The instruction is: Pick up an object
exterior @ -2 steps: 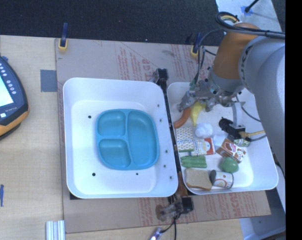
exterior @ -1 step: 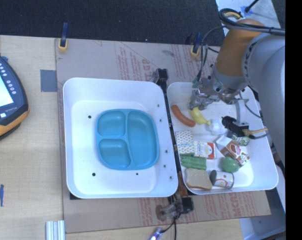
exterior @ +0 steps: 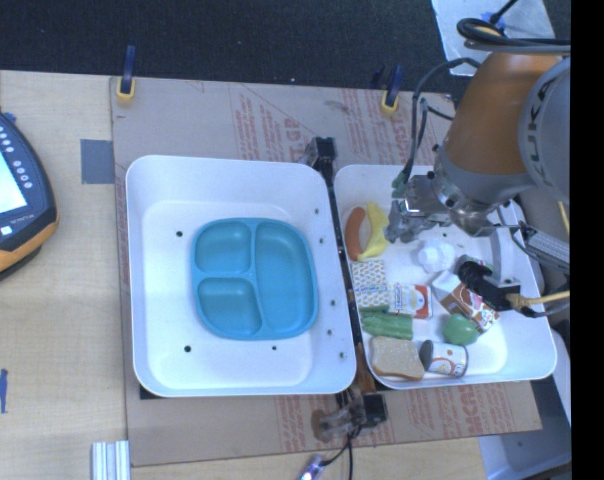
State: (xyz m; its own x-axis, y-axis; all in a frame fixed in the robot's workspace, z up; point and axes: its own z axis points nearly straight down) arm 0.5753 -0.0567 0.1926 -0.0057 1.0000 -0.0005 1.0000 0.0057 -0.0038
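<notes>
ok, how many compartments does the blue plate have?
3. The blue plate sits in the left bin: one compartment at its upper left, one at its lower left, and one long compartment down its right side. None looks hidden.

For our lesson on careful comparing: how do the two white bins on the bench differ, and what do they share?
The left bin holds one thing, a blue divided plate lying flat; the right bin holds many small toy foods, such as a banana and a bread slice. The arm hangs over the right bin, not the left bin. Both are shallow, white and round-cornered, side by side.
</notes>
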